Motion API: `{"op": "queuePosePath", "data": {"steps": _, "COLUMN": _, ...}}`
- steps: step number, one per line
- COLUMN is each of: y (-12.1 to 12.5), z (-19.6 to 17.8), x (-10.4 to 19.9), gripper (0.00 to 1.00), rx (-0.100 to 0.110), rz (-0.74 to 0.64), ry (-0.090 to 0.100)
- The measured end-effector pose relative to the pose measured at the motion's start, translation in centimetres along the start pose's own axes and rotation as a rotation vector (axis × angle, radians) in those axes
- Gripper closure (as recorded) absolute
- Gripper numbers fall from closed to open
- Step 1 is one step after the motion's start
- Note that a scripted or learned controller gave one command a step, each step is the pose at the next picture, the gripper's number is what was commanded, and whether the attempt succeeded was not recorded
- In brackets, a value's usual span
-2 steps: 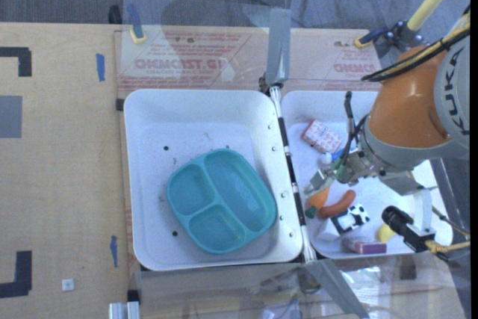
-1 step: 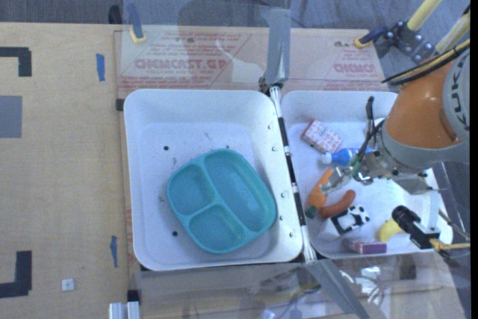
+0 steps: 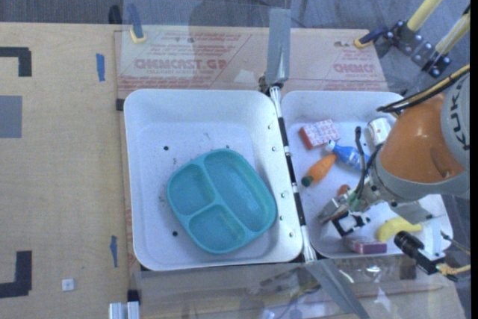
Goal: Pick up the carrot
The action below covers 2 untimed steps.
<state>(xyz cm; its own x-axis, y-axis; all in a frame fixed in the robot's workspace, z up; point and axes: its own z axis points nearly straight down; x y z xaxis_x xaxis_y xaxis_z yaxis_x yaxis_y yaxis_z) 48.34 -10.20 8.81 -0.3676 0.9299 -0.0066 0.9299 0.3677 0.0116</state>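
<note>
Carrot (image 3: pixel 320 169) lies in the right bin (image 3: pixel 299 110), towards its left wall, slanted with the green stub at the lower left and the fat orange end up to the right. It sits free on the white floor of the bin, with a red-and-white box (image 3: pixel 319 134) just above it and a blue-and-white thing (image 3: pixel 346 154) near its upper end. The hand (image 3: pixel 345 211) hangs lower down in the same bin, below and to the right of the carrot and apart from it, under the orange band (image 3: pixel 418 146) of the arm. From here I can't tell whether it is wide or narrow; the dark parts blur together, and nothing shows as held. A yellow piece (image 3: pixel 397 228) and a pink block (image 3: pixel 369 246) lie near the front wall. The left bin (image 3: pixel 142 183) holds a teal divided tray (image 3: pixel 222 199).

The carrot looks like a small toy, so likely light, stiff and a bit smooth. I'd take it across the middle of the orange body, square to its slant, since the tapered end could slip out.
</note>
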Motion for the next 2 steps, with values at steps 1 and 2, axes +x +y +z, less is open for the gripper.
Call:
{"op": "queuePosePath", "data": {"steps": 1, "y": 5.61, "z": 0.15, "x": -3.28, "gripper": 0.0, "rx": 0.006, "rz": 0.652, "ry": 0.0}}
{"op": "queuePosePath", "data": {"steps": 2, "y": 5.72, "z": -0.79, "x": -3.33, "gripper": 1.0, "rx": 0.005, "rz": 0.65, "ry": -0.005}}
